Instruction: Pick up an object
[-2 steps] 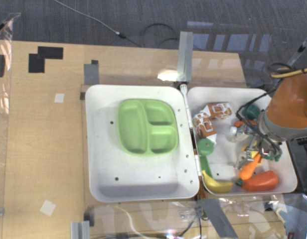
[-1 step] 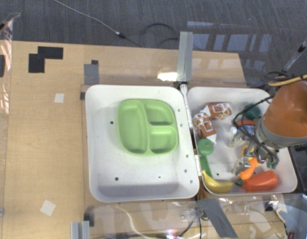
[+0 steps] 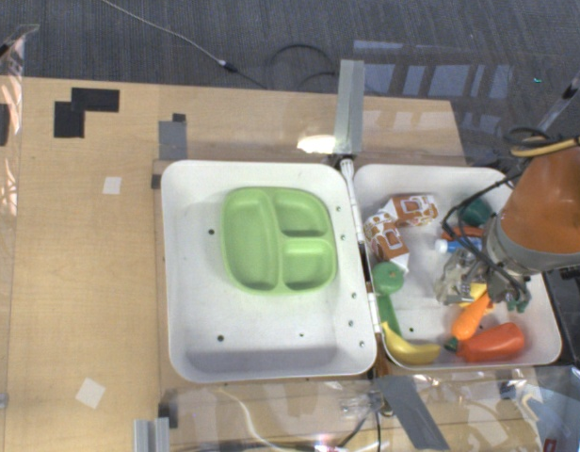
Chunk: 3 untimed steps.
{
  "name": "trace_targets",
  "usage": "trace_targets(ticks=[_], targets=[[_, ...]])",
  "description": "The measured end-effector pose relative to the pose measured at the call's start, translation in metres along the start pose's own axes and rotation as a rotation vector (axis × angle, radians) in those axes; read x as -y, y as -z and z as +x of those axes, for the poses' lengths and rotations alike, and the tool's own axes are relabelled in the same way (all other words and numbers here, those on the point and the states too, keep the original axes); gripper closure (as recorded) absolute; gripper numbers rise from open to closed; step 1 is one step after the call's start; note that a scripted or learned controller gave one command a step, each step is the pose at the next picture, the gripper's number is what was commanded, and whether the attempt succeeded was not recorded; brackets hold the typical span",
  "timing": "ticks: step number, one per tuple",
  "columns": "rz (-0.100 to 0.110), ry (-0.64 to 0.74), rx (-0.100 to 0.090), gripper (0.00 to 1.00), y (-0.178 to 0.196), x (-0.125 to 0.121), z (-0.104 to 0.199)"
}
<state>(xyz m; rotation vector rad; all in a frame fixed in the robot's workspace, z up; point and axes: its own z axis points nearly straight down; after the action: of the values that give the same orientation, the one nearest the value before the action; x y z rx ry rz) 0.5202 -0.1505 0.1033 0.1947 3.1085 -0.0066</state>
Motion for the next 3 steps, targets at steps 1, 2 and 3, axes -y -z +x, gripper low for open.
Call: trace_targets(ticks=[1,2,3], targets=[[0.002,-0.111,-0.002,1.0,0.188,0.038,-0.064],[-0.001,0.05,-0.012,1.0,0.241,0.041,-0.114],[-0.009,0.495,-0.022,1.0,0.141,0.043,-0.098]])
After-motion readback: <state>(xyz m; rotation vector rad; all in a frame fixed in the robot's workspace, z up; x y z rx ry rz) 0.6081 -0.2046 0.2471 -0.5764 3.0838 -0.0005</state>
